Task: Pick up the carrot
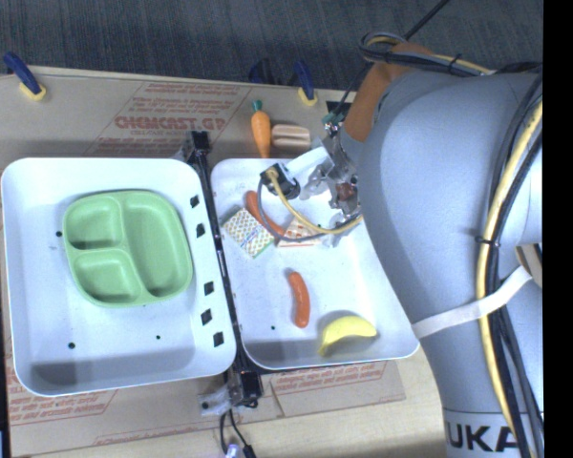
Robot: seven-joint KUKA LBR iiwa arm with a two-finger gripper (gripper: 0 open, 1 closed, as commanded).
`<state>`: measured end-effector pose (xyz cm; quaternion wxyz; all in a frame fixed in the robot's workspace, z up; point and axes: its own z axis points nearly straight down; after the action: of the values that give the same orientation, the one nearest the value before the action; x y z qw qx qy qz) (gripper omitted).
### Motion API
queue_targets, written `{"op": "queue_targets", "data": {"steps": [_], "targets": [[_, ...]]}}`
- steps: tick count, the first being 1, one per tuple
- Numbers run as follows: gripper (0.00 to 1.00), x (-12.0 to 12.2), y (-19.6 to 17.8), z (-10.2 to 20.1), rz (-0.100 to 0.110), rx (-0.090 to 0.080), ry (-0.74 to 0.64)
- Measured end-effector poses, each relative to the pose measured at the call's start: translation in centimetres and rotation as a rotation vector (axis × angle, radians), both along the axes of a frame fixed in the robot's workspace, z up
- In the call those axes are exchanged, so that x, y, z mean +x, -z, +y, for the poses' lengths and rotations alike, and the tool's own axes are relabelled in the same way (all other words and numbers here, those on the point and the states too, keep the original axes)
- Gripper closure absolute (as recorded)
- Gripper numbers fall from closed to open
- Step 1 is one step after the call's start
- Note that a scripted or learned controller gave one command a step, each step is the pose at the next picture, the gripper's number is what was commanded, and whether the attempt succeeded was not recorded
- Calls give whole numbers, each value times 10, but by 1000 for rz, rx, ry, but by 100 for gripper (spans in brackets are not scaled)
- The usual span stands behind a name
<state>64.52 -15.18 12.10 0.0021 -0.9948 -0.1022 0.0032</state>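
The carrot (pixel 259 132), orange with a green top, lies on the cardboard just beyond the far rim of the right bin (pixel 382 303), outside both bins. My gripper (pixel 341 197) hangs over the far right part of that bin, to the right of the carrot and nearer the camera, apart from it. Nothing shows in its grasp.
A tan block (pixel 289 137) lies right beside the carrot. The right bin holds a checkered packet (pixel 247 232), two reddish sausages (pixel 299 299) (pixel 264 214) and a yellow banana (pixel 347 333). A green divided plate (pixel 127 246) sits in the left bin (pixel 29 284). The grey arm covers the right side.
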Motion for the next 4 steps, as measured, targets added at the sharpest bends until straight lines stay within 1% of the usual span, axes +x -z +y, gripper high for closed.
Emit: {"op": "queue_targets", "data": {"steps": [1,2,3,4], "targets": [[0,3,7,-15,-3,0,-46],[0,-6,-11,-31,-4,0,-4],[100,-6,-21,-30,0,3,-10],[100,-43,-131,-59,-4,-1,-3]]}}
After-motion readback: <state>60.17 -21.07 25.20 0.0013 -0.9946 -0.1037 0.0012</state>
